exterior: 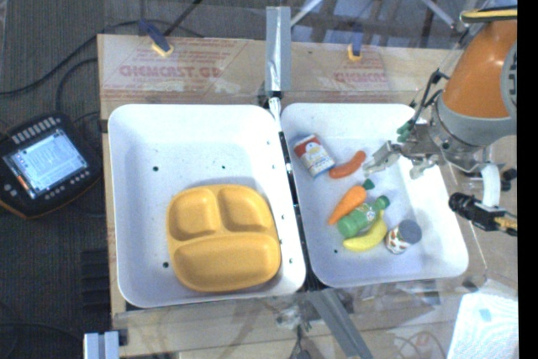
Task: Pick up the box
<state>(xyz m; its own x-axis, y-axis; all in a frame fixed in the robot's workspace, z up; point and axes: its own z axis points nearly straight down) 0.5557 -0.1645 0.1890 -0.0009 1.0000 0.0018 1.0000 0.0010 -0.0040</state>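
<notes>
Bins sit side by side on the bench, a left bin (134,181) and a right bin (437,248), both white and shallow. The box (313,155) lies in the right bin, near its top left corner. It is small, red and white, with a round picture on its face; the words on it are too small to read. Just to its right lies a small orange-red piece (348,165) that looks like a chili or little carrot. Lower down is a carrot (347,203), a green bottle (363,217), a yellow banana (366,240), and a small round thing with a grey lid (402,235), all close together. The left bin holds a yellow tray (224,236) with three parts. The gripper (382,158) hangs over the right bin, well apart from the box, with nothing between its fingers, which look a little spread. The arm (479,88) above it is grey and orange. Behind the bins, a cardboard sheet (176,71) shows faded red print that starts "CHEM". A handheld screen (46,161) lies on the floor at the left.
</notes>
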